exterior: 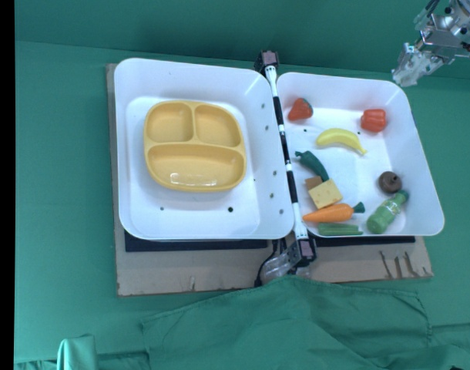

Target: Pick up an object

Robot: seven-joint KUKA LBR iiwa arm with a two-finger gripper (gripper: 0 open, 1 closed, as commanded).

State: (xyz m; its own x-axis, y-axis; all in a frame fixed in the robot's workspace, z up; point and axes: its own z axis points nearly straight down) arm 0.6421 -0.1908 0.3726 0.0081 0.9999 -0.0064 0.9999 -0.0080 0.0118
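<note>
Silver two-finger claw at upper right, above the far right corner of the right shallow white bin, nothing between the fingers; released or clenched, cannot tell. In that bin: red plastic strawberry, red pepper, yellow banana, dark green vegetable, yellow cheese block, orange carrot, brown round nut, green bottle. In the left white bin, a yellow three-compartment plate.
</note>
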